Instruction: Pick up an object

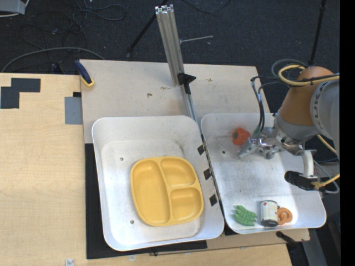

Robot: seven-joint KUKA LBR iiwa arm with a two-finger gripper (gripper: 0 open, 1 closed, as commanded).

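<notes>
A small red-orange toy vegetable (240, 136) lies near the back of the right bin (244, 176). My gripper (252, 147) hangs just right of and slightly in front of it, low over the bin floor, with its metal fingers (245, 151) spread apart and nothing between them. At the bin's front edge lie a green pea-pod toy (244, 215), a small white and grey can (269, 213) and an orange ring-like piece (284, 216). The grey arm with its orange band (302, 101) reaches in from the right.
The left bin (111, 148) holds a yellow divided tray (166, 190). An aluminium post (172, 43) rises behind the bins, with a black bracket at its base. Black clips sit along the seam between the bins. Cables loop beside the arm at the right.
</notes>
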